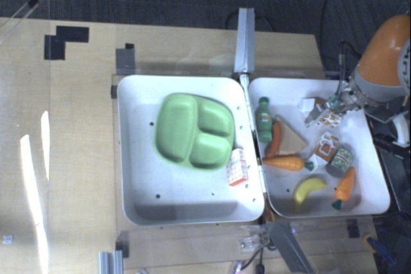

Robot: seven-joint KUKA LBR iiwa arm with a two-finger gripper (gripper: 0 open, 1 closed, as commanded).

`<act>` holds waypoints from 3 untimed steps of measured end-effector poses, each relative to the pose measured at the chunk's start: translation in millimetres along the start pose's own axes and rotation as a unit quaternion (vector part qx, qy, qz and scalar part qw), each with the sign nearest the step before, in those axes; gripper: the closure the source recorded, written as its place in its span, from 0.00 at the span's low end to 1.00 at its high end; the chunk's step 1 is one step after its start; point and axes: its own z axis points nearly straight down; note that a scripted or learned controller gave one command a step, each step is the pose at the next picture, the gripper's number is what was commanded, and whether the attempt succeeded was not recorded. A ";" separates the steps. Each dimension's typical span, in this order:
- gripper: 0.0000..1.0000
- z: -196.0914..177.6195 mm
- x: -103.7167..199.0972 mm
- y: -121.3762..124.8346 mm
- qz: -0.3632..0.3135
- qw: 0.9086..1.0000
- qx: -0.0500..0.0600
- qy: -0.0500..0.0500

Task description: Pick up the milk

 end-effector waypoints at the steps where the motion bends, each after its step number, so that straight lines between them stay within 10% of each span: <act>1: 1.00 -14.8 -2.9 3.4 0.000 1.000 -0.006 -0.005; 2: 0.00 -14.7 -2.9 3.4 0.000 1.000 -0.006 -0.005; 3: 0.00 3.5 -20.1 16.2 -0.020 1.000 0.002 0.000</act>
